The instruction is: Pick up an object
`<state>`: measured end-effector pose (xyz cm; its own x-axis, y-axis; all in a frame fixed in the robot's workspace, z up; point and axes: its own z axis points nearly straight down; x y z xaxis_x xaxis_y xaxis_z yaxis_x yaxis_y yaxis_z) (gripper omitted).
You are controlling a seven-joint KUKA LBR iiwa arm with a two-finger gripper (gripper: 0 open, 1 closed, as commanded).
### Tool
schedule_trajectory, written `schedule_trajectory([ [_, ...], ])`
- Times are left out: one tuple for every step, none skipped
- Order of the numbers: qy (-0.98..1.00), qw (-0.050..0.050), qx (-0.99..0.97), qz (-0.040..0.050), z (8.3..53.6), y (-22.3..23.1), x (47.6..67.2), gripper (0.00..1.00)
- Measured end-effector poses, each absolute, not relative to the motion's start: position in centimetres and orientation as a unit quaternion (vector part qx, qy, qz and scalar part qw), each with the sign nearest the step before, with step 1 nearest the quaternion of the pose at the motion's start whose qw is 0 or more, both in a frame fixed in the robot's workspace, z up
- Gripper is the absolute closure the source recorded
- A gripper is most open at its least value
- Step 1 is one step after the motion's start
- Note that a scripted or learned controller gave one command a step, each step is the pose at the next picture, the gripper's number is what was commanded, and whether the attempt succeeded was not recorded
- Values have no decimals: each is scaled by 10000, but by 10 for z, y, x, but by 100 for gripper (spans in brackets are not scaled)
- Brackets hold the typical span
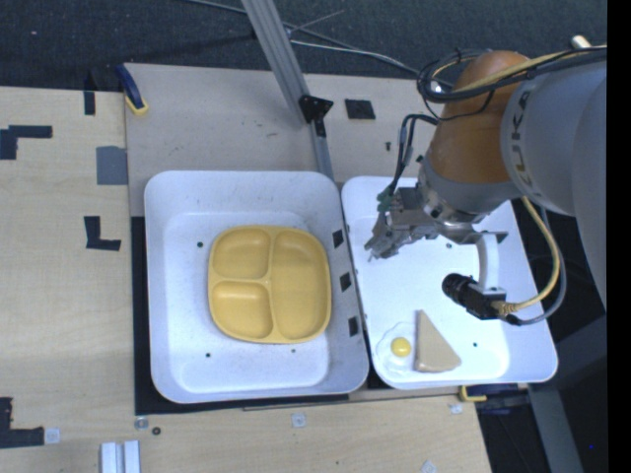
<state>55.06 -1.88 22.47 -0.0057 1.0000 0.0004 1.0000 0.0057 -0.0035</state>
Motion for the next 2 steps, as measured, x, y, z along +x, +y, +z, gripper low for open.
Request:
schedule_trajectory([
  [-7094, 13, -7048, 6, 226, 26, 547, 100],
  [-7093, 14, -7049, 15, 214, 77, 546, 100],
])
